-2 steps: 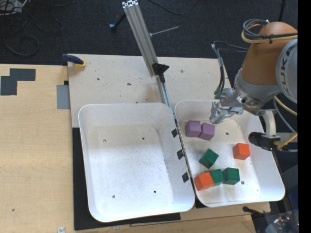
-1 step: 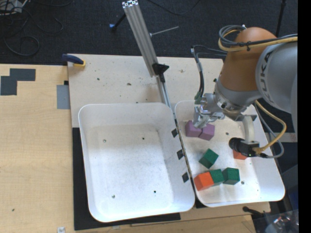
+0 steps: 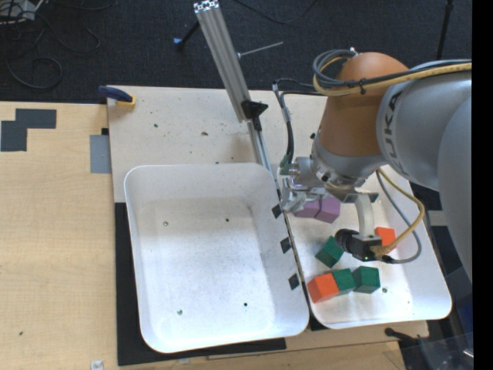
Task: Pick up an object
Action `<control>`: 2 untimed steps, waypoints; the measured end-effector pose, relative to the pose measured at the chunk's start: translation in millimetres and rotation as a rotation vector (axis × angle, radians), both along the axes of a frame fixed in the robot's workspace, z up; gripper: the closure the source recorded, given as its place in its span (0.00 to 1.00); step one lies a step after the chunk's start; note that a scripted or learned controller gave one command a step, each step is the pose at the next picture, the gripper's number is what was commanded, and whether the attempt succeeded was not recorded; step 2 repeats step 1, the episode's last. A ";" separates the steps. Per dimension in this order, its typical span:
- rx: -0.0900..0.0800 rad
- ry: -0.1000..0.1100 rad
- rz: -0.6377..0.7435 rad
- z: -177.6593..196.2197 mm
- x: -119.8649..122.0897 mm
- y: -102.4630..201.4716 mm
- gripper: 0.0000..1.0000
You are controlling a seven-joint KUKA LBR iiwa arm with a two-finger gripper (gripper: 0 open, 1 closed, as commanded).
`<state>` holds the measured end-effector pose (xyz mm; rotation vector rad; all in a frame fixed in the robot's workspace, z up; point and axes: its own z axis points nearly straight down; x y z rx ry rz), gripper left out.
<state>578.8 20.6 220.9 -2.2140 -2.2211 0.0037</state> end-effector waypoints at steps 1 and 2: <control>0.000 -0.002 0.002 10.8 0.0 56.9 1.00; 0.000 -0.002 0.002 10.8 0.0 56.9 1.00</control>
